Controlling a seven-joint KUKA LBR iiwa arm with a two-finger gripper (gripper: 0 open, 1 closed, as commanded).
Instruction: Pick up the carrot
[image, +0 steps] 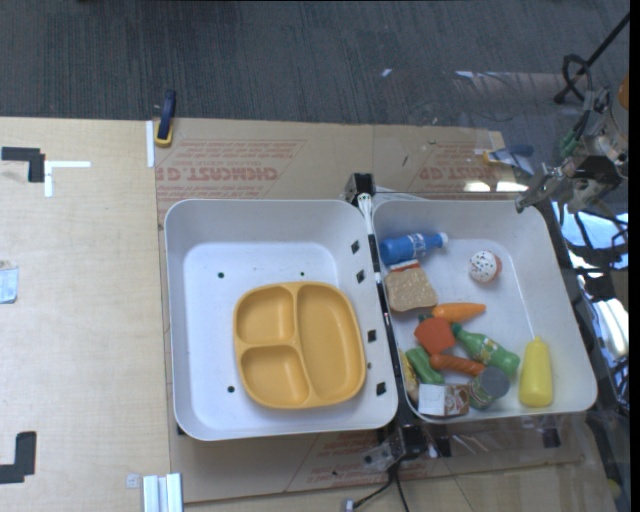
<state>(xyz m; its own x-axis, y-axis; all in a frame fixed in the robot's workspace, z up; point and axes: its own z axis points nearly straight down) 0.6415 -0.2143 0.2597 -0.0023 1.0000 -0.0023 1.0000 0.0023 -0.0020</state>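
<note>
Carrot (460, 312) is lying flat in the right bin (520, 215), just beside the bread slice (411, 290) and touching the red tomato-like piece (435, 334) below it. Whatever is showing at the far right edge is too tangled for me to tell the pincer's state. I'm thinking the approach is calling for a straight descent over the orange middle, closing across its narrow width, clear of the green bottle (489, 350).

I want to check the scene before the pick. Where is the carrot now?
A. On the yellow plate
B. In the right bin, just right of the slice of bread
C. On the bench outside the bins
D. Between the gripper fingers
B: the carrot lies in the right bin, just right of the slice of bread.
</note>
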